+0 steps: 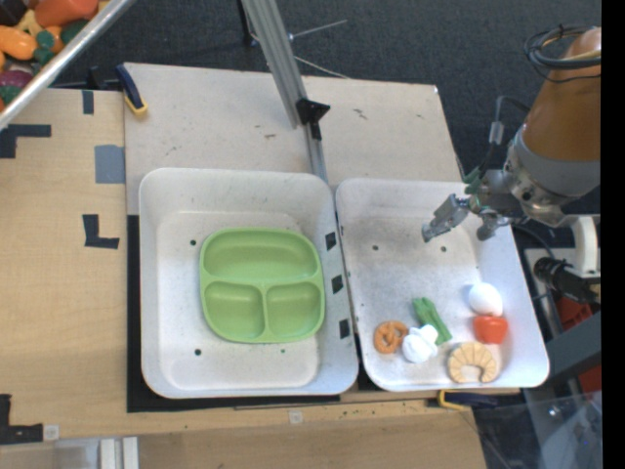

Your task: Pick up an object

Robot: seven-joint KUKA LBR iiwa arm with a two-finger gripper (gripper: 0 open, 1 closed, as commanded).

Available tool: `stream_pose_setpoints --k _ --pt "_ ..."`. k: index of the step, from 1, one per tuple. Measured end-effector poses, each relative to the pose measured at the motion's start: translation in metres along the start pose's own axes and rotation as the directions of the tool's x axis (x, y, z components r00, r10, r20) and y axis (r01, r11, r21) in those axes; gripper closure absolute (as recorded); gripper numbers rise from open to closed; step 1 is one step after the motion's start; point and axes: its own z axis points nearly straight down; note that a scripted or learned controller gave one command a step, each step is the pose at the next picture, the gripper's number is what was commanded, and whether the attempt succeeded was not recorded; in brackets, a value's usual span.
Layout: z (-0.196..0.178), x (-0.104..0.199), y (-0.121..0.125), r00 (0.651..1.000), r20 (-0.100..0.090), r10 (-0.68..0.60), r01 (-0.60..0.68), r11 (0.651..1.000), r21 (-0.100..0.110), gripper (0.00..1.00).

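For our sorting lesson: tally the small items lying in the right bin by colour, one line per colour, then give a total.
White: 2, an egg and a small white piece
Green: 1, a green piece
Red: 1, a tomato
Brown: 2, a pretzel and a croissant
Total: 6

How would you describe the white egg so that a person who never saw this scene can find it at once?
Start at the right white bin, the one without the green plate. A small group of toy foods lies in its near corner; the egg is at the group's far right, just above a red piece. It is the plain white, smooth oval; the other white item is lumpy and lies beside a pretzel.
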Motion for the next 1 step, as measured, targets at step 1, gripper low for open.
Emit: stream_pose_setpoints --k 1 --pt "-0.0001 -0.0002 0.0000 1.000 0.000 0.000 0.000 1.000 0.000 0.00"
